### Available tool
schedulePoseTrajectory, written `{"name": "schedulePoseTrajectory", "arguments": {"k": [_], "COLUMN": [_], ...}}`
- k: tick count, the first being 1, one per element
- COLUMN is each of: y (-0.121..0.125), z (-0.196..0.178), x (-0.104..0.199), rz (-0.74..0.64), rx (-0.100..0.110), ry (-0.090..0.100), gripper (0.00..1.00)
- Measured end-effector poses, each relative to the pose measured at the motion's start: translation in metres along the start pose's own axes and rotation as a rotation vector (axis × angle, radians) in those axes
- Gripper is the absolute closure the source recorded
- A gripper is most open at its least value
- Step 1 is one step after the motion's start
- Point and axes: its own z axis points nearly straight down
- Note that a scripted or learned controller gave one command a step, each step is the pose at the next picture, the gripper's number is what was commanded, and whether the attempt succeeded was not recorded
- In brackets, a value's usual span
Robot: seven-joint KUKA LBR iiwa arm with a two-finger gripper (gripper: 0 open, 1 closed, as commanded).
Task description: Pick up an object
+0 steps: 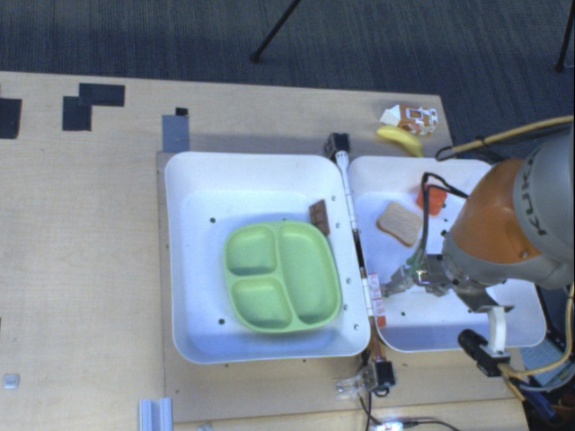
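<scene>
In the right bin [530, 326] the end effector [395, 285] sits low near the left wall, and whether it's clamped or apart can't be told from up here. A tan slice of bread [399, 222] lies just above it with an orange thing [433, 201] nearby, while the left bin [193, 268] has a green divided plate [281, 276] and a small brown block [318, 213].

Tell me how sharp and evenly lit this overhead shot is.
Camera view: soft overall, small items like the banana lack detail; light is even, faint shadows inside the left bin; the gripper looks blurred; no strong glare.
</scene>
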Motion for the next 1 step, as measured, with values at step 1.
{"name": "schedulePoseTrajectory", "arguments": {"k": [1], "y": [0.0024], "z": [-0.0114], "x": [-0.0002], "rz": [-0.002], "rx": [-0.006], "ry": [-0.001], "gripper": [1.0]}}
